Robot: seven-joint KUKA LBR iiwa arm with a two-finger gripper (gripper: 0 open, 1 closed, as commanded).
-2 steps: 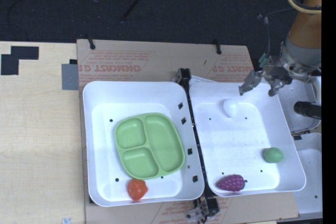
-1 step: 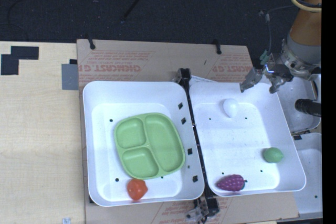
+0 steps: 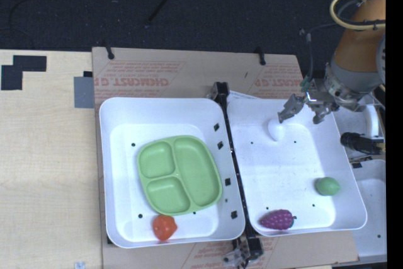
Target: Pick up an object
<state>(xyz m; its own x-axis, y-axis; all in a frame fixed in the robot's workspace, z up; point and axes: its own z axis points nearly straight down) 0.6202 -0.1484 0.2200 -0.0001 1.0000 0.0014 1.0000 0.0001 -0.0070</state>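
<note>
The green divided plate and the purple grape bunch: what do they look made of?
The green three-compartment plate looks like moulded plastic: one even colour, soft rounded ridges, a dull sheen. The purple grape bunch is probably toy plastic or rubber, with a bumpy, evenly coloured surface; the view is too small to tell which.

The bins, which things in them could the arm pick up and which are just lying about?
Pickable: white object nearest the gripper, green ball, purple grapes, red object.

Lying about: green divided plate, cardboard sheet, bench.
</note>
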